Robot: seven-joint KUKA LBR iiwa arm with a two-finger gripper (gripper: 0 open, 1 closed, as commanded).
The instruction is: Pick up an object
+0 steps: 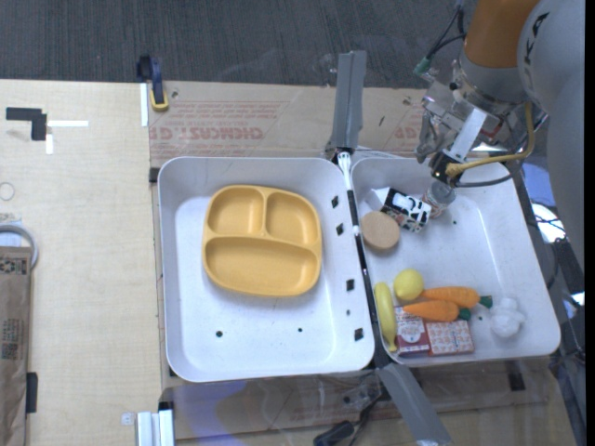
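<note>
Hovering hand [440, 193] just beside black-and-white toy [406, 208] in right bin [521, 249]; grip state unclear

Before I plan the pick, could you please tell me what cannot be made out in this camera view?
- End effector: its fingertips merge with wrist hardware and cables, so their state is unclear.
- Black-and-white toy: too small to identify, and whether the end effector touches it is unclear.
- Banana: lower end hidden behind the red printed box.
- Box print: too small to read.
- White fluffy object: too blurred to name.
</note>
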